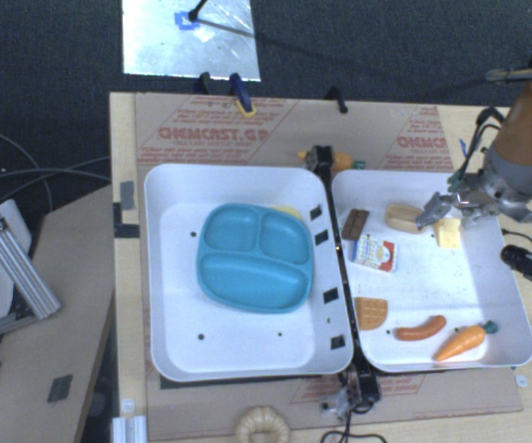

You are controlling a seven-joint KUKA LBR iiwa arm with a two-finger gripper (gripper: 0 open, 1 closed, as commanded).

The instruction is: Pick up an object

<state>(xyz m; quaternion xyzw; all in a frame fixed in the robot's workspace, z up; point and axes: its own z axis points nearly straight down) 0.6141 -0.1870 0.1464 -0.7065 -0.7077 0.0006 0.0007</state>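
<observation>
We hover the gripper (443,208) at upper right of the right bin (497,326), fingers apart w/ nothing between; drop straight onto the yellow block (448,234) just below, approx centred, then close.

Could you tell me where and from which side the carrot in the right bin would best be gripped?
Grip the carrot across its thick orange middle, coming straight down from above. It lies flat and slanted near the right bin's front corner, green top toward the wall, so a side approach looks cramped. Closing across its narrow width, with the sausage lying clear to its left, seems safest.
</observation>
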